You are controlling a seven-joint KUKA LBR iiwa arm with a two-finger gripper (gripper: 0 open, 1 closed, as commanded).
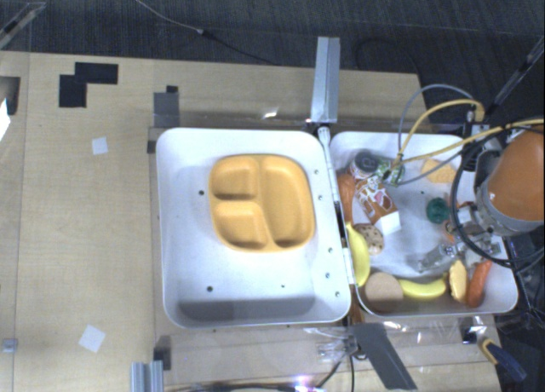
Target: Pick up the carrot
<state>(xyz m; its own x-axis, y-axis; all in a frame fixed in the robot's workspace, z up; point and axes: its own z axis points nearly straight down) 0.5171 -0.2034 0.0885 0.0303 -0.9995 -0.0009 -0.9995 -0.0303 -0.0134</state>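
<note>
The carrot, a short orange-red stick, lies near the front right corner of the right bin, next to a pale yellow-orange slice. My gripper hangs low over the bin's middle, just left of and behind the carrot and above a banana. Nothing shows held in it. The arm's orange band and looped cables cover the bin's right side.
The right bin is crowded: a second banana, a cookie, a tan bread roll, a snack packet, a can, a green piece. A yellow divided plate sits in the left bin.
</note>
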